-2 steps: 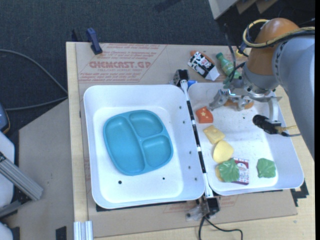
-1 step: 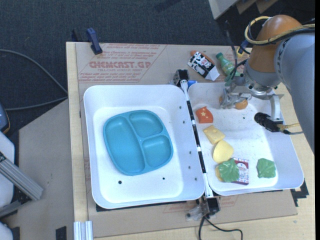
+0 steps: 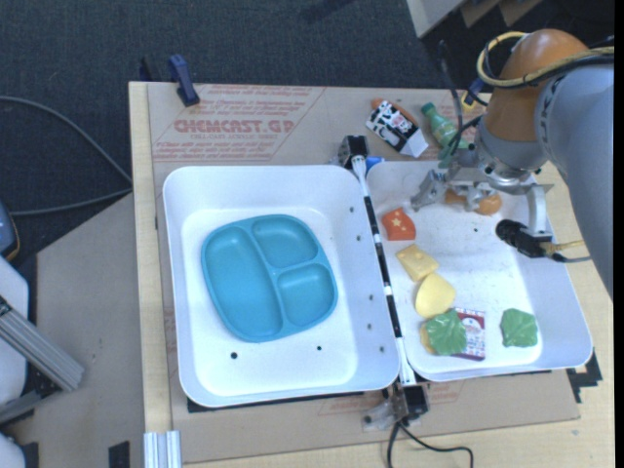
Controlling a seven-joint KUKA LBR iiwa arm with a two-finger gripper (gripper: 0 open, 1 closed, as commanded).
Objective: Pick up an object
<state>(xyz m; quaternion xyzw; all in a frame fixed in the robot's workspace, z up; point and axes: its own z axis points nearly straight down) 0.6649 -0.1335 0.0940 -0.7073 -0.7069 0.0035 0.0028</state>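
Small orange rounded plastic object (image 3: 485,201) lies at far end of right white bin (image 3: 556,291), directly under gripper (image 3: 475,191); jaw state: cannot tell. No grasp visible.

Robotics lab, grey arm (image 3: 575,115) w/ orange band, plywood bench (image 3: 244,125), two white bins (image 3: 185,261), loose cables (image 3: 58,115), dark carpet floor (image 3: 195,18)

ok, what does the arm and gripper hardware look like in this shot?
The arm is smooth grey with a rounded orange band above the wrist. A yellow cable loops beside the band. Below sits a grey metal wrist ring, then the gripper, a silver bracket-like assembly with thin metal fingers. A black part sticks out on one side.
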